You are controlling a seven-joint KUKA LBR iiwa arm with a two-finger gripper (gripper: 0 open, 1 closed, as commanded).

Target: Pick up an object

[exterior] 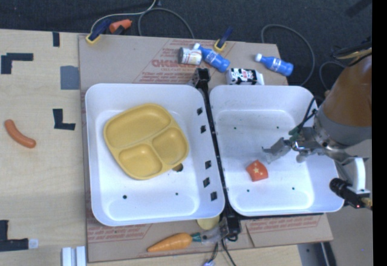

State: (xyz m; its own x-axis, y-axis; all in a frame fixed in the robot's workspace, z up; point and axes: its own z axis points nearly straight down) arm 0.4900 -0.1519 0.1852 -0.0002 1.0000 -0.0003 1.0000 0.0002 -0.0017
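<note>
The right bin (242,98) contains one small red, blocky object (257,170) on its smooth white floor. The end effector (275,150) sits just above-right of it, apart; finger state cannot be determined. The left bin (97,138) holds a yellow, glossy compartment plate (145,140).

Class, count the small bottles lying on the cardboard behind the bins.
3: a white bottle, a blue bottle beside it, and another blue bottle farther right. More may be hidden.
</note>
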